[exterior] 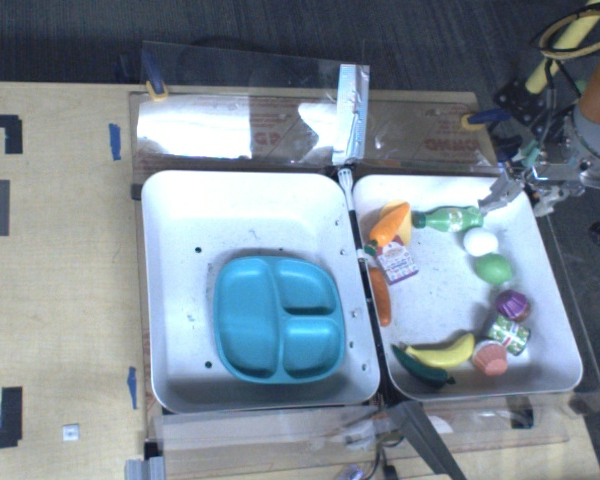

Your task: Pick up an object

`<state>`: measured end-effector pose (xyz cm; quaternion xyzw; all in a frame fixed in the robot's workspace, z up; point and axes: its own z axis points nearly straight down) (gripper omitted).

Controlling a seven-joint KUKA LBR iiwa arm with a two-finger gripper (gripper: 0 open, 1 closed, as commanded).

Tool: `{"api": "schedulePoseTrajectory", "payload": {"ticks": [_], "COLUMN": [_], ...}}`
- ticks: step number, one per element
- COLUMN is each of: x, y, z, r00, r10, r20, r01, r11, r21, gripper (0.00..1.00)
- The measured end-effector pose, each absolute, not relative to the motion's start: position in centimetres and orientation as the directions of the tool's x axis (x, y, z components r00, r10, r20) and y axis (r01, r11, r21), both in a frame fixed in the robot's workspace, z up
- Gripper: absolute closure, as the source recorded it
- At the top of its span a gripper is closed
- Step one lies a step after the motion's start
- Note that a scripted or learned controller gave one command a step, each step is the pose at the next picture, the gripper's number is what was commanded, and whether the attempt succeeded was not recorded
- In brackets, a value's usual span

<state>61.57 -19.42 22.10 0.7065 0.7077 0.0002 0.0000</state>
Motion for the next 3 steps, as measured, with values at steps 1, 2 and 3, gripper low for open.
{"api": "schedulePoseTrajectory", "payload": {"ticks": [1, 2, 3], "x": [63.7, 59.5, 59.5], "y": [-22.1, -21.1, -21.1], "z": [13.0, 8.8, 8.8], "r00": [-0.239, -0.209, -0.209], "r10": [0.971, 0.978, 0.978], "r20": [0.003, 0.011, 0.011], "r01": [0.971, 0.978, 0.978], "r11": [0.239, 0.209, 0.209], "r21": [-0.001, 0.01, 0.01], "gripper": [0.0, 0.0, 0.0]}}
